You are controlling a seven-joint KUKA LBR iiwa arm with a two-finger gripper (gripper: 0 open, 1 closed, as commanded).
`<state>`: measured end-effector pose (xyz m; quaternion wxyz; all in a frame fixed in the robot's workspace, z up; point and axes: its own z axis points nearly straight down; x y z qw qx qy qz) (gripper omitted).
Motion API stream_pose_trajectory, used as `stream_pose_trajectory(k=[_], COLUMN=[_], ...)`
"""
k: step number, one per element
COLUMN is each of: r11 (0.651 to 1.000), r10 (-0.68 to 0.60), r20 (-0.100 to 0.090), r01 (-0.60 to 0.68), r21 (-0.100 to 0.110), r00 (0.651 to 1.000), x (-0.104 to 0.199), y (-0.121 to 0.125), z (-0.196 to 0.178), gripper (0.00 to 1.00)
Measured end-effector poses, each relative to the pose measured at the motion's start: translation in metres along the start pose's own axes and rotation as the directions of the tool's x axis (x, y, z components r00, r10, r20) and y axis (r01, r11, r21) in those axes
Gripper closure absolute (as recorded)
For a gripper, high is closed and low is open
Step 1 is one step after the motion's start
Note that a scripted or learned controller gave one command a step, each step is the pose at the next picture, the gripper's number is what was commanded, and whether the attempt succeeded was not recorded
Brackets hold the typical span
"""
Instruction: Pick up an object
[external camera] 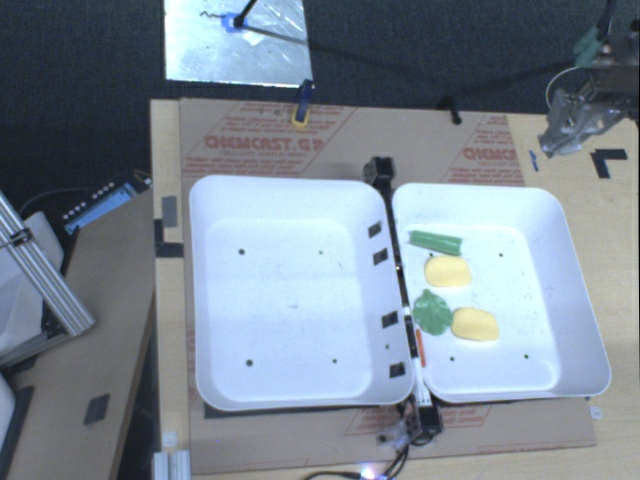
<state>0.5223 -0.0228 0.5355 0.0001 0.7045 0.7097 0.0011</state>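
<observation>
The left bin (290, 298) on the tabletop (250, 143) has nothing for the task in it. Across the dividing seam, the right bin (540, 368) carries all four candidates, clustered in its left half close to that seam. Nearest the seam and toward the bin's far side lies a green stick-shaped piece (436, 241); its long axis runs roughly across the bin, from seam side to outer side, tilted a little so the outer end sits slightly nearer the camera. Just below it is a yellow oval piece (447, 271), long axis also crosswise. Lower, right against the seam side, sits a leafy green piece (432, 312), irregular, with no clear long axis. Just beside it on the outer side, touching or nearly so, is a second yellow oval (475, 324), lying crosswise too.

Beyond the right bin's far outer corner, well apart from the pieces, the tool (572, 118) hangs off the bin; whether it is spread or pressed together I cannot tell, and nothing shows between its tips.

The step in hand looks like the approach: no grasp has begun. The next move calls for travel inward over the right bin toward the seam-side cluster, then a descent. The upper yellow oval or the stick seem the cleaner targets, with the closing direction set across the short axis.
</observation>
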Motion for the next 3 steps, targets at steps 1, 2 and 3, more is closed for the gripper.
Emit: stream_pose_trajectory(k=[1,2,3], r11=[1.0,1.0,1.0], r10=[0.0,0.011,0.001], r20=[0.0,0.004,0.0], r01=[0.0,-0.011,-0.001], r21=[0.0,-0.002,0.0], r00=[1.0,1.0,1.0], x=[0.04,-0.023,0.02], y=[-0.037,0.047,0.011], z=[0.0,0.001,0.0], gripper=[1.0,1.0,1.0])
